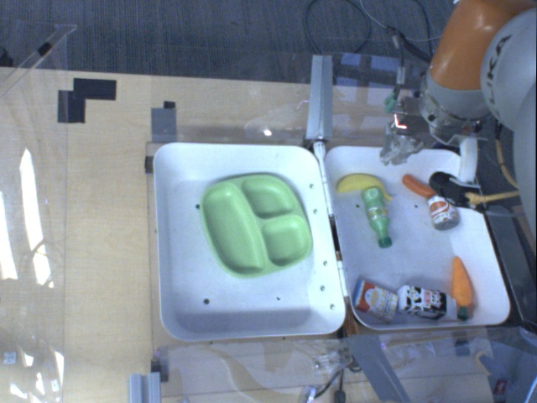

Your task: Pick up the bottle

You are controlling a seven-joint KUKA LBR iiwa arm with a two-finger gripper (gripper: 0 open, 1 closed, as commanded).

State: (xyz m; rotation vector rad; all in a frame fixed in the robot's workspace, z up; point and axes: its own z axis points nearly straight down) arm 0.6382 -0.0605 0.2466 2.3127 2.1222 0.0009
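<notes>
The green bottle point(377, 216) lies on its side in the right bin point(482, 250), just near of the banana point(359, 181), with its long axis running far-to-near and its cap end toward the near side. The gripper point(397, 148) hangs at the far rim of that bin, so the bottle lies nearward and slightly left of it, apart from it. Whether the gripper is apart or together cannot be determined, since it is small and blurred against the bin edge.
</notes>
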